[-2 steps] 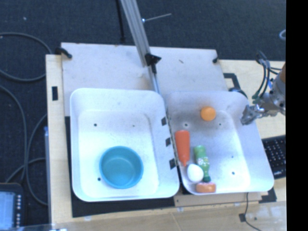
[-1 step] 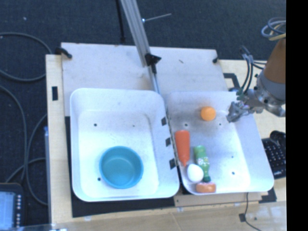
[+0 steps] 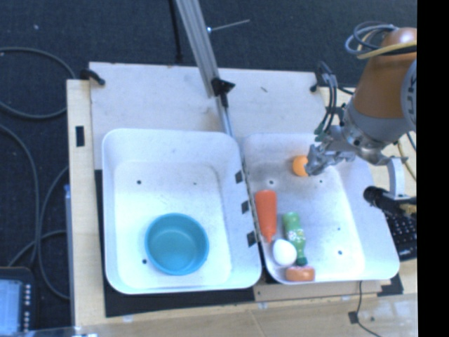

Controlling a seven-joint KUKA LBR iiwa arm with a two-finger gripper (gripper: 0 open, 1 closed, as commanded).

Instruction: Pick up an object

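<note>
In the right bin (image 3: 351,223), a small orange ball (image 3: 300,166) lies near the far wall. My gripper (image 3: 317,166) hangs just to the ball's right, close to it or touching it. An orange carrot-like cylinder (image 3: 266,213) lies along the bin's left wall. Right of it is a green bottle (image 3: 294,234), with a white egg (image 3: 284,252) at its near end. A flat orange piece (image 3: 299,274) rests at the bin's near rim. In the left bin (image 3: 126,160), a blue bowl (image 3: 177,243) sits near the front.
A slanted metal pole (image 3: 200,41) rises from the bench behind the two bins. Black cables trail on the dark floor at the left. The right bin's right half is bare white floor.
</note>
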